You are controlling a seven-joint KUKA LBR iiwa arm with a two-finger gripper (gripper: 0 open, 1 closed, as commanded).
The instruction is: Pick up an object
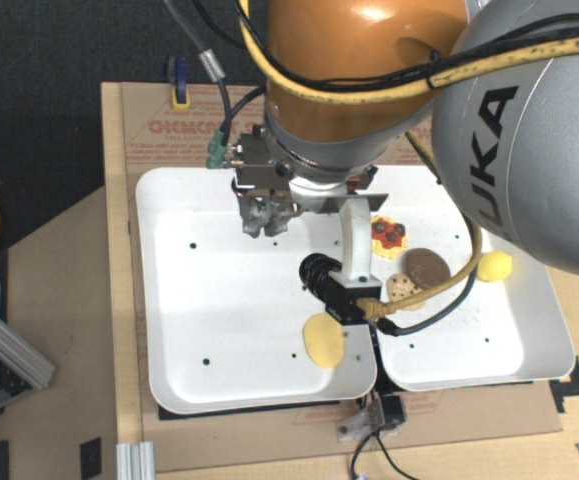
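Orange-banded arm over two white bins, five small objects.

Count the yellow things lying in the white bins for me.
2. One pale yellow piece lies in the left bin near its front right corner; one brighter yellow piece lies in the right bin. The arm may hide more.

Bright overhead light, glare on the orange band, soft shadows.
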